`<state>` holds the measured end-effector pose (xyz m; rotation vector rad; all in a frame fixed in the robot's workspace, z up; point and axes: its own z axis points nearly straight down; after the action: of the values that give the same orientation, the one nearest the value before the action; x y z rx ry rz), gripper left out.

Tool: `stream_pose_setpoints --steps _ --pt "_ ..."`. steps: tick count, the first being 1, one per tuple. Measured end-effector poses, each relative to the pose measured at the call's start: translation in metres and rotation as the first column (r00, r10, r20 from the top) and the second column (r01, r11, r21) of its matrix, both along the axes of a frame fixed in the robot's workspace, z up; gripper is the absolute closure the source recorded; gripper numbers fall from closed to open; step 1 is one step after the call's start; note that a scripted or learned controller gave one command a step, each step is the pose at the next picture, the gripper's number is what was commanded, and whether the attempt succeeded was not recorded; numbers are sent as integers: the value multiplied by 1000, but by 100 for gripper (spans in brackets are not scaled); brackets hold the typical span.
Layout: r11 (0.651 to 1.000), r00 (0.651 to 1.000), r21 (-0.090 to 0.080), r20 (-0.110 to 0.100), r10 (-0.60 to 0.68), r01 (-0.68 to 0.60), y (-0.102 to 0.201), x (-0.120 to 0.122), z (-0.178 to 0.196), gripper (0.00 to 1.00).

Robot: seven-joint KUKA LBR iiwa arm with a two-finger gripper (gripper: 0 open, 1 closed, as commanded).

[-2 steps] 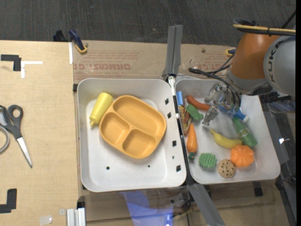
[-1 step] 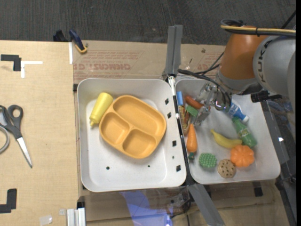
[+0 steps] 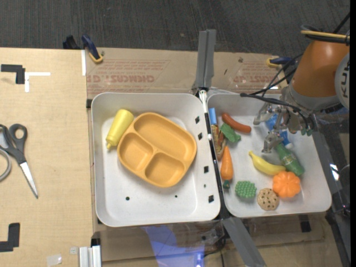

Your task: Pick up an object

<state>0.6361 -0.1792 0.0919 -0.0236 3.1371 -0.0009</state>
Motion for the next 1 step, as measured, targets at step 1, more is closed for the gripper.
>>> stream_pose_setpoints --steps 1 --pt "1000 1000 2 4 -3 3 0 1 8 100"
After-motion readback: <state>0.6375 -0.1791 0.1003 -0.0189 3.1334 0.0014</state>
